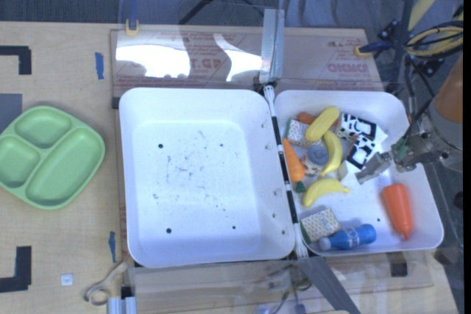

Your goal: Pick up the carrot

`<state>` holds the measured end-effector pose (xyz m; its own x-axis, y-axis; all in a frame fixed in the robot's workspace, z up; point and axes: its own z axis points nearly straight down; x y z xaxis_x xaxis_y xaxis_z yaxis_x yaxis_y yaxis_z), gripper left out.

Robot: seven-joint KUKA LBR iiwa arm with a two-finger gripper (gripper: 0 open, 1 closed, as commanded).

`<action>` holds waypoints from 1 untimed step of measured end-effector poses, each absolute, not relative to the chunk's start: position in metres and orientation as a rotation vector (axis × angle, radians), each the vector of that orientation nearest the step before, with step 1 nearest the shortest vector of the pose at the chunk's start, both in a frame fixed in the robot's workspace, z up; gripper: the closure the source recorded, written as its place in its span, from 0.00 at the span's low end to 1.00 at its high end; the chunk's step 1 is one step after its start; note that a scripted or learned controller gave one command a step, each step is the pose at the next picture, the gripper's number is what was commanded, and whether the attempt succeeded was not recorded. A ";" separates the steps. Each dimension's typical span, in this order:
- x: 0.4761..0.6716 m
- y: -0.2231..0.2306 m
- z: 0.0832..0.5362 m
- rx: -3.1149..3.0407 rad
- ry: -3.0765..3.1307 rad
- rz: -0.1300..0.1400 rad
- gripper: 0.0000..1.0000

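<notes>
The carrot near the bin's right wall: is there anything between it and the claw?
No. In the camera view, bare white bin floor lies between the claw and the carrot.

Right bin (423, 232) holding carrot (398, 208) near its right wall, gripper (379, 162) just above carrot, bananas (327, 158) left of it

The scene is bright and evenly lit from above. Strong white glare lies on the clear plastic sheet (188, 55) behind the left shallow white bin (195, 103), and it washes out the print there. The glossy bin walls shine a little, and shadows under the things are soft and short. The pale wooden tabletop (66, 48) looks flat and clear. The picture is slightly soft everywhere; the grey metal claw (379, 164) at the right is a bit blurred. The dark floor at the top is dim.
</notes>
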<state>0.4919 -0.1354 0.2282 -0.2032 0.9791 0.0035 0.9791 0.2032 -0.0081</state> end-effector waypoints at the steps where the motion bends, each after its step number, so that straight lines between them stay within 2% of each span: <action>1: 0.488 -0.118 0.195 -2.022 -2.393 0.007 0.00</action>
<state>0.4884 -0.1182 0.1945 -0.1671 0.9859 0.0038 0.9859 0.1672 -0.0092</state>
